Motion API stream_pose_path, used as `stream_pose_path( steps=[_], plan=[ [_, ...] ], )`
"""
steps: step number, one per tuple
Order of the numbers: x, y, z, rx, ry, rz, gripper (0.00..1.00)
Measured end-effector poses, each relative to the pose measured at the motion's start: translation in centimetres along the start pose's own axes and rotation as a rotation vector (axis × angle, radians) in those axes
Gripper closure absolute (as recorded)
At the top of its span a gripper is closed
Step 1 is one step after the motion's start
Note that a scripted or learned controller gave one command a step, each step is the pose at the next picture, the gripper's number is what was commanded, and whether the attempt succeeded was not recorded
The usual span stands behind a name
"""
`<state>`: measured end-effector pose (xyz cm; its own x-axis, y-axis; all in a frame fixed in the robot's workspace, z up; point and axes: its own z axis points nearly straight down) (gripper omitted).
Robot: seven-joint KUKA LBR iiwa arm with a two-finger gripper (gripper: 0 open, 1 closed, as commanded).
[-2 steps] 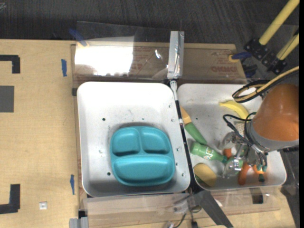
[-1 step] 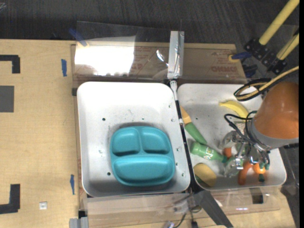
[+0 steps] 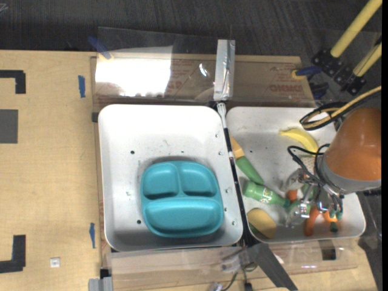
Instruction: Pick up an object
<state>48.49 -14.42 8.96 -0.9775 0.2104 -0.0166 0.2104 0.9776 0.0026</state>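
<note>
- Gripper [image 3: 310, 206] sits low in the right bin [image 3: 267, 123], over a tight cluster near the front wall. How far it is open, and whether it has hold of anything, cannot be told from this view.
- Candidate objects: small orange pieces [image 3: 310, 222] directly beneath it, a green bottle [image 3: 262, 192] just to its left, a tan rounded item [image 3: 261, 221] at the front, a banana [image 3: 300, 138] further back.
- Risk: the pieces lie crowded, so a closing grasp may pinch two at once or nudge one aside.
- Risk: the front wall is close and could block the descent.
- Left bin [image 3: 121, 126] holds a teal divided tray [image 3: 180, 199], well apart.
</note>
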Motion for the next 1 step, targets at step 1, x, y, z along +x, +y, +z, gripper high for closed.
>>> stream_pose_path(
  steps=[1],
  plan=[
    [0.35,1.18,-0.02,0.004,0.001,-0.009,0.00]
  ],
)
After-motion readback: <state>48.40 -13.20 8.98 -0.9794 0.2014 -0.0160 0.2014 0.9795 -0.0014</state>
